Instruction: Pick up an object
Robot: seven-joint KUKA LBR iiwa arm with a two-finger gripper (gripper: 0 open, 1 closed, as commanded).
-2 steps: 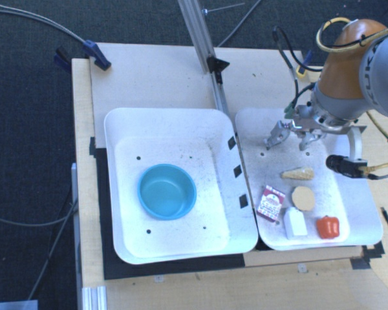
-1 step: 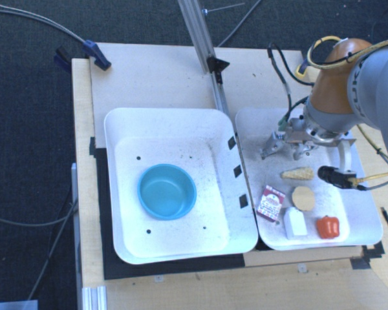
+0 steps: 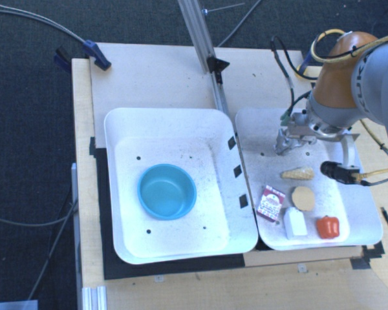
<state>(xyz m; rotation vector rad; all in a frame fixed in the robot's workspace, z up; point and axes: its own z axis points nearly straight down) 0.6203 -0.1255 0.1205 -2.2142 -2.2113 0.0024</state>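
Approach step: gripper (image 3: 283, 147) above right bin (image 3: 258, 124), jaw state indiscernible; next, descend onto corn (image 3: 297, 173) just nearer.

Blue bowl (image 3: 167, 191) seen in white left bin (image 3: 126, 131); in white right bin (image 3: 258, 124): yellow corn cob (image 3: 298, 173), tan disc (image 3: 303, 198), red-white patterned packet (image 3: 270, 203), white block (image 3: 295, 224), red-orange pepper (image 3: 328, 227).
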